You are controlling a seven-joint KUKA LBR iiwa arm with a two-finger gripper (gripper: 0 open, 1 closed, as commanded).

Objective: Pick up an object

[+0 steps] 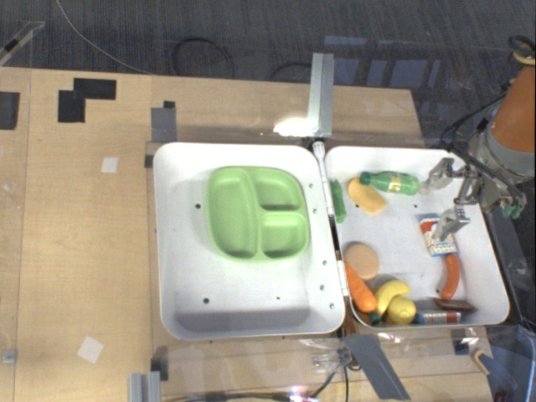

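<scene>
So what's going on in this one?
A grey arm reaches in from the right with its tool over the right bin, near a small red, white and blue packet. The bin also holds a green bottle, a carrot, a lemon and other toy food. The left bin holds a green divided tray. Nothing shows between the fingers yet.

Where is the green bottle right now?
The green plastic bottle lies on its side near the far edge of the right white bin, touching the yellow lemon-shaped toy just in front of it.
</scene>
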